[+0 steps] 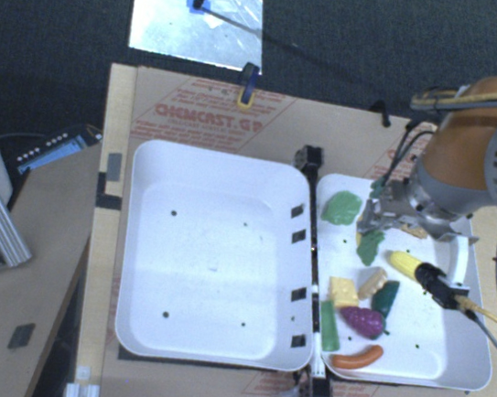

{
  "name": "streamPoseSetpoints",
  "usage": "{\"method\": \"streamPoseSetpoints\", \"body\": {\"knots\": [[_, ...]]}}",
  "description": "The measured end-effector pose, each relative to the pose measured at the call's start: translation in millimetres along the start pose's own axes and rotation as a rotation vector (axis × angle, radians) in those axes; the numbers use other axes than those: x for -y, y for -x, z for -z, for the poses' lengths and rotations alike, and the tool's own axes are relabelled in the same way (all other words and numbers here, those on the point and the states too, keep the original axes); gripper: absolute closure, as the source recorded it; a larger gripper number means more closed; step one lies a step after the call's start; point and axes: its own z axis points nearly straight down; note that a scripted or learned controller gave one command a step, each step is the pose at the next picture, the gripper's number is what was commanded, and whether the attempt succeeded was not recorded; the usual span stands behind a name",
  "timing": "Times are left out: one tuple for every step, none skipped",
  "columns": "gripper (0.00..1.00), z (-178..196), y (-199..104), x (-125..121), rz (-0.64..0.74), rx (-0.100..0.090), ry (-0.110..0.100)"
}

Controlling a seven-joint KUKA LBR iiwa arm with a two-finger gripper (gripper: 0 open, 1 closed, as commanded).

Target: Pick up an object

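The right bin (465, 359) holds several toy foods. My gripper (372, 226) hangs over its far left part, between a light green leafy piece (342, 207) and a yellow corn-like piece (403, 262). Just below the gripper's tip lies a small dark green piece (369, 249), touching or nearly touching it. Nearer the front lie a yellow block (343, 292), a beige piece (372, 281), a dark teal piece (385, 298), a purple piece (364, 322), a thin green stick (329, 326) and an orange-red sausage (356, 356).
The left bin (147, 224) stands beside the right one, with a black-clipped divider (306, 257) between them. The arm's grey and orange body (480, 135) hangs over the right bin's far right corner. A shiny sheet (198, 10) lies beyond the bench.
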Motion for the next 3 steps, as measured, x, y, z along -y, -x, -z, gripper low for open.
{"method": "streamPoseSetpoints", "body": {"knots": [[1.0,49,-33,-74,0.003,0.001,0.005],[1.0,-9,-107,-40,0.003,-0.002,-0.012],[1.0,86,-133,-1,0.0,-0.001,-0.006]]}}
